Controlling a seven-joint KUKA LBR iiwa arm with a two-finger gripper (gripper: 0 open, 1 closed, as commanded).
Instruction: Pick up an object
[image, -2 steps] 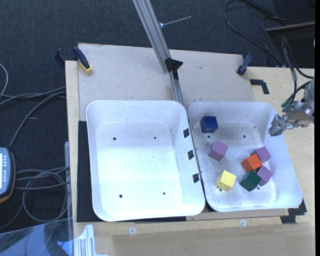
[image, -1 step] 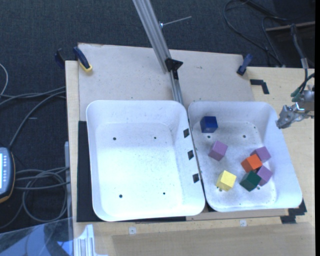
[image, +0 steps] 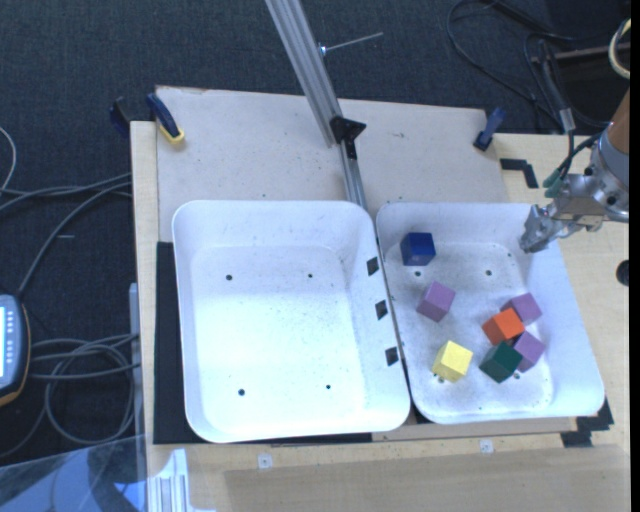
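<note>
**Gripper poised at right bin's far rim**

Parked over the upper right corner of the right bin, gripper empty; finger spread hard to judge. Probably staged there for a descent. Nearest candidates: blue cube, lone purple cube, yellow cube. Awkward: orange cube, green cube and two more purple ones bunched together, touching. Left bin alongside.

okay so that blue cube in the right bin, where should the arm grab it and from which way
Best guess: take the blue cube from straight above, closing on two opposite side faces. It stands alone near the right bin's far end, apart from the nearest purple cube, so there looks to be room on each side. The end effector is at the same bin's right rim, a short sideways move away.
</note>
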